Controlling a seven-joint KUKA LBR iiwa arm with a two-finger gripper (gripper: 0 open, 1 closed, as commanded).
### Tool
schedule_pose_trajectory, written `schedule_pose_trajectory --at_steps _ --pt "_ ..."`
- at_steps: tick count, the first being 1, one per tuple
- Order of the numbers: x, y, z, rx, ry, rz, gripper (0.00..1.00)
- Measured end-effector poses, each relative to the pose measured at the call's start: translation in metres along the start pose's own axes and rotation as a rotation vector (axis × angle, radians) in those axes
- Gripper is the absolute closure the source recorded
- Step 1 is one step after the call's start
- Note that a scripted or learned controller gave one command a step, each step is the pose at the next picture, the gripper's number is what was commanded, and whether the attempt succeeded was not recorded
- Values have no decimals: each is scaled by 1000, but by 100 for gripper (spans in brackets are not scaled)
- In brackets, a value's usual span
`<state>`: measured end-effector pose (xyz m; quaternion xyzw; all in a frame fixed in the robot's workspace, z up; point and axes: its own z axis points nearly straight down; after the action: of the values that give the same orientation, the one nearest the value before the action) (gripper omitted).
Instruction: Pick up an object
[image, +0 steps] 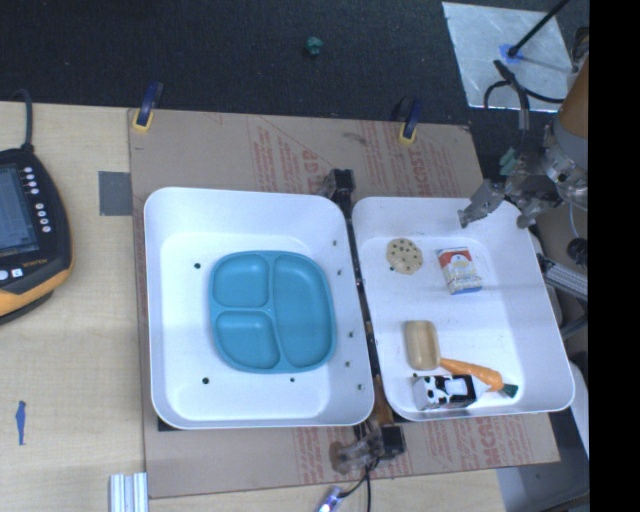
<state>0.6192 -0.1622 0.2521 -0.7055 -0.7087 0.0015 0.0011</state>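
Note:
In the right bin (530, 300) lie a round speckled cookie (404, 255), a small red and white carton (459, 270), a tan bread-like block (421, 344), an orange carrot (472, 372) and a black and white toy (440, 392). My gripper (498, 212) hovers over the bin's far right corner, above and to the right of the carton. Its two fingers stand apart, open, with nothing between them.
The left bin (170, 300) holds a blue divided plate (271, 310). A black and orange pendant (25, 230) lies at the bench's left edge. Two clamps (147, 105) (406, 118) pin the cardboard sheet at the back.

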Motion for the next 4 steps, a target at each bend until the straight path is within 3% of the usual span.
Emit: schedule_pose_trajectory --at_steps 1,2,3,4 --pt "67 -5 84 3 0 -2 0" --pt "54 -73 162 3 0 -1 0" --pt "61 -119 161 1 1 -2 0" --pt "60 -118 151 0 -1 -5 100"
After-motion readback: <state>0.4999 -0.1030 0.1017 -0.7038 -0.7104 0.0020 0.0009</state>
